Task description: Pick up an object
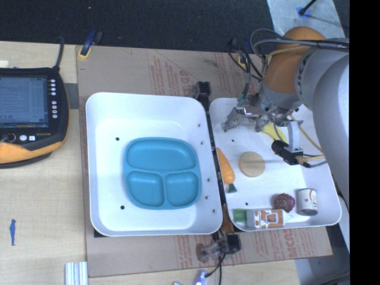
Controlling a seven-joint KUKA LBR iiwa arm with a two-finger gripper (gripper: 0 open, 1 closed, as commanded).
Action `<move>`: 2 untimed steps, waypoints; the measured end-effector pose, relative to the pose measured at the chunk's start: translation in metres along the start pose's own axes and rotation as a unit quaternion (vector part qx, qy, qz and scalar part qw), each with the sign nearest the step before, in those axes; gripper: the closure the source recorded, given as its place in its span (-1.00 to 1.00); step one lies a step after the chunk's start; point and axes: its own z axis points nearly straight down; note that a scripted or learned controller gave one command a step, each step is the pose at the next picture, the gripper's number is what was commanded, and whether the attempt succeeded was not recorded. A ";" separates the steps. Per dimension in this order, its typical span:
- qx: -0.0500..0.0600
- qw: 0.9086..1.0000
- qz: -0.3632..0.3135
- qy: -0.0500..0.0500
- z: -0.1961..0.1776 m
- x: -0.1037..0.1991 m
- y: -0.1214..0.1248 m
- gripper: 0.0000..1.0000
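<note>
Below the end effector [256,119] (grip state unclear), well apart, a tan disc [252,164].

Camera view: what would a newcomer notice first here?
Probably the blue divided plate, alone in the left bin. Then the grey arm's gripper low over the right bin's far end, with a carrot, a tan disc and a small can nearer the camera.

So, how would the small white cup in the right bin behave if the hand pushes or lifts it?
The small white cup seems to lie on its side, so a push would probably roll it. It looks small and likely light. It rests near the bin wall and a dark red item, which may crowd a grasp.
</note>
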 end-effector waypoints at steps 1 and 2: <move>0.000 1.000 0.001 -0.001 -0.067 -0.079 -0.001 -1.00; 0.001 1.000 0.000 0.000 -0.029 -0.102 -0.001 -1.00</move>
